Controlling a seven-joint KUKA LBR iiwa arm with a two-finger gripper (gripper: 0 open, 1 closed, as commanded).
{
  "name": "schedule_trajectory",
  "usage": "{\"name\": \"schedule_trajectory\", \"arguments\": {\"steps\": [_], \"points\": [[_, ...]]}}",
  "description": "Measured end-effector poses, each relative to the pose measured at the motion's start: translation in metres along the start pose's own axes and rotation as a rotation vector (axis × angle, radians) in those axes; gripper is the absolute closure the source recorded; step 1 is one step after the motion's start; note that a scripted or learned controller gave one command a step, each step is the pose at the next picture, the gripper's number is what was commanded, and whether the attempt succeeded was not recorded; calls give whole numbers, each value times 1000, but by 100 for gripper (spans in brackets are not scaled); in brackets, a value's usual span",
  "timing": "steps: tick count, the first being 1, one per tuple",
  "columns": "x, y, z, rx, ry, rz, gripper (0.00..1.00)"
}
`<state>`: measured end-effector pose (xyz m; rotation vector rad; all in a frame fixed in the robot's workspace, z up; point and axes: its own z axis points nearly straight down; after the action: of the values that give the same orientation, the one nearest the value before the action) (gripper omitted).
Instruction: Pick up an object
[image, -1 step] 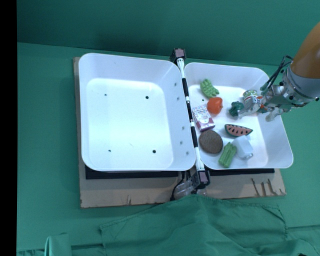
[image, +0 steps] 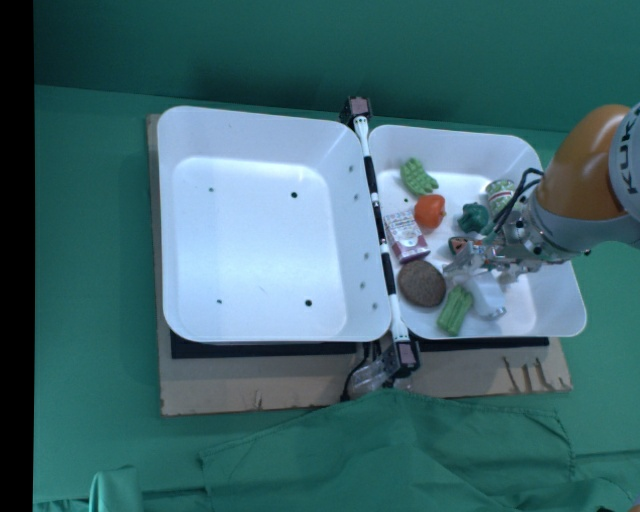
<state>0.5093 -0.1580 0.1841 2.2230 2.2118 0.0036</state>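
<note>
Objects for picking: a cluster of small items, all in the right bin, listed below by size after the larger fixtures.
Bench cover (image: 90, 300): green cloth across the whole surface, with a loose fold bunched along the near edge.
Cardboard sheet (image: 250, 395): brown, lying flat under both bins, its near edge showing past them.
Left bin (image: 165, 200): shallow, white, rounded corners; a few small dark holes in its floor.
Right bin (image: 560, 310): shallow, white, touching the left bin along a shared rim.
Arm (image: 590, 170): grey with an orange band, reaching over the right bin's right edge.
Gripper (image: 490, 262): low over the right bin, near its centre, among the items; whether its fingers are parted or closed, or grip anything, cannot be told.
Divider rod (image: 378, 225): white with black bands, along the joined rims, with dark fittings at its far and near ends.
Brown disc (image: 422, 284): oval, flat, near the right bin's left wall, toward the near edge.
Green ridged block (image: 455, 310): just beside the brown disc, toward the near edge.
Green leafy piece (image: 419, 177): toward the far edge.
Red-and-white packet (image: 405, 236): by the left wall, just beyond the brown disc.
Orange piece (image: 430, 210): between the packet and the leafy piece.
Dark green piece (image: 473, 216): just beside the gripper, on its far side.
Small cup (image: 500, 188): white with green marking, toward the far right corner.
</note>
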Motion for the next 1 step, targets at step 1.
{"name": "schedule_trajectory", "arguments": {"steps": [1], "points": [[-14, -10, -2, -15, -1, -3, 0]]}}
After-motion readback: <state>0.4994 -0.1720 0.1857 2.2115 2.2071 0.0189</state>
